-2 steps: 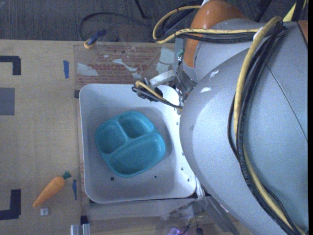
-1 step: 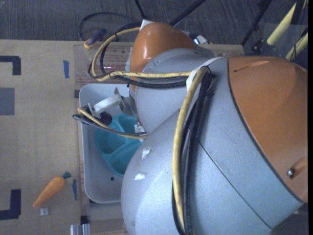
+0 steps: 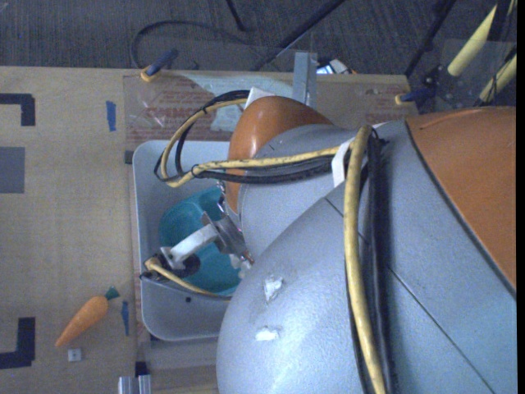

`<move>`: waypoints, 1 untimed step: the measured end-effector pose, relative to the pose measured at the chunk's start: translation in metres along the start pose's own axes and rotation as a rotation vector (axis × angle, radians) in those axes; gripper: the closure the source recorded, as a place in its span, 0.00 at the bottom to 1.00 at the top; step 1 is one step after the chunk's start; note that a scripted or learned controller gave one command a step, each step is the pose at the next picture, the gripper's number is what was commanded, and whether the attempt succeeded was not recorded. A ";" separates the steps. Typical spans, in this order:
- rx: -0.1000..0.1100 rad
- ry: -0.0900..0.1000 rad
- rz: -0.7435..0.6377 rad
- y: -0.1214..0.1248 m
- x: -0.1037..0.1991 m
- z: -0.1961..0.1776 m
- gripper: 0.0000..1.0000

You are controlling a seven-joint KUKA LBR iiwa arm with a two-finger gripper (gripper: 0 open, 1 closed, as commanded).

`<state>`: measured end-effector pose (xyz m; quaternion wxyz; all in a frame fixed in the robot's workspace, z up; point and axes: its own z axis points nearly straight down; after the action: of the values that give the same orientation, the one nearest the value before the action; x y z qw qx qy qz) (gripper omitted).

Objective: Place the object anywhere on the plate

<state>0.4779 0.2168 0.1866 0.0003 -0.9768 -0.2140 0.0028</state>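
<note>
Grey arm (image 3: 369, 286) hides most of the teal plate (image 3: 184, 220); end effector state unclear.

A robotics lab: a grey industrial arm (image 3: 394, 286) draped in yellow cables (image 3: 357, 253) looms from three o'clock over a plywood bench (image 3: 66, 220) with blue tape marks (image 3: 111, 115), clamps (image 3: 158, 62) at twelve o'clock, and tripod legs (image 3: 328, 6) on carpet.
</note>
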 end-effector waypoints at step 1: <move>0.000 0.000 0.000 0.000 0.000 0.000 0.00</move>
<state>0.4779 0.2170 0.1866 0.0004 -0.9768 -0.2141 0.0027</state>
